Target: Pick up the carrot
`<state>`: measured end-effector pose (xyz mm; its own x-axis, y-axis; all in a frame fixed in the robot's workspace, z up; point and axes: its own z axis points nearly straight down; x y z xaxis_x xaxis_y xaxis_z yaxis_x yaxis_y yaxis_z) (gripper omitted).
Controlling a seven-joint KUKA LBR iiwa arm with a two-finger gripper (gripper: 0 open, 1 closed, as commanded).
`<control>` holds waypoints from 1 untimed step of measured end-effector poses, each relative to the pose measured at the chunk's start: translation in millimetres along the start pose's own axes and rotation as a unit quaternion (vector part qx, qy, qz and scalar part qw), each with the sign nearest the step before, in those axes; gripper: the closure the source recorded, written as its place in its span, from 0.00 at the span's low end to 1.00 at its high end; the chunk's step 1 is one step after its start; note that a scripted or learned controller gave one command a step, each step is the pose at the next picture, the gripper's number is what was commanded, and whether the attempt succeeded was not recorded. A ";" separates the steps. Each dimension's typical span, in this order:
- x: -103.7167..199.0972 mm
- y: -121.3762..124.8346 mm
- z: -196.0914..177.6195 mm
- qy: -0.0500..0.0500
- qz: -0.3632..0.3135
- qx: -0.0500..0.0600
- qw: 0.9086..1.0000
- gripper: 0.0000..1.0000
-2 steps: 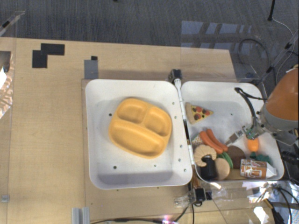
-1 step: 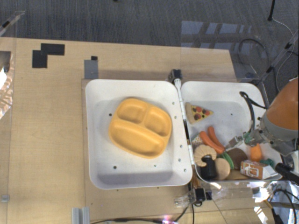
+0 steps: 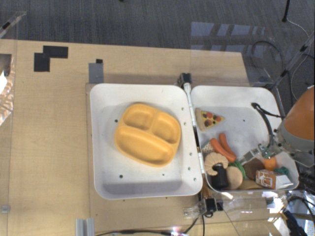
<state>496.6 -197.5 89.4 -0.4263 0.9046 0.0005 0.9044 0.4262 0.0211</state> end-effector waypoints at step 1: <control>-5.3 -5.9 -0.6 -0.004 -0.145 0.004 0.989 0.00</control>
<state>493.5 -204.8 89.9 -0.6671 0.7448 -0.0118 0.7447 0.6672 0.0118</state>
